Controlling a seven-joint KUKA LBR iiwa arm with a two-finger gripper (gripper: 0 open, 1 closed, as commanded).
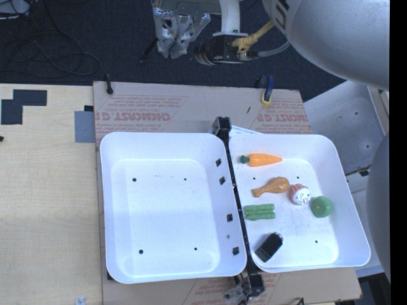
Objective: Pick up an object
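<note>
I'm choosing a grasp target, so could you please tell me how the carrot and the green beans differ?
The carrot is orange and tapers to a point; the beans are green and blunt-ended. The carrot lies nearer the bin's far wall, the beans towards its middle. Both lie roughly crosswise in the right bin, near the divider.

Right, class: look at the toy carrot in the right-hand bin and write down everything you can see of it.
The carrot is a small toy, smooth like plastic, with an orange tapering body and a dark green stub at its thick end. It lies flat on the floor of the right bin, near the far wall, thick end toward the divider between the bins and tip pointing right. Nothing touches it; the drumstick-shaped toy lies nearer the camera, apart from it.
</note>
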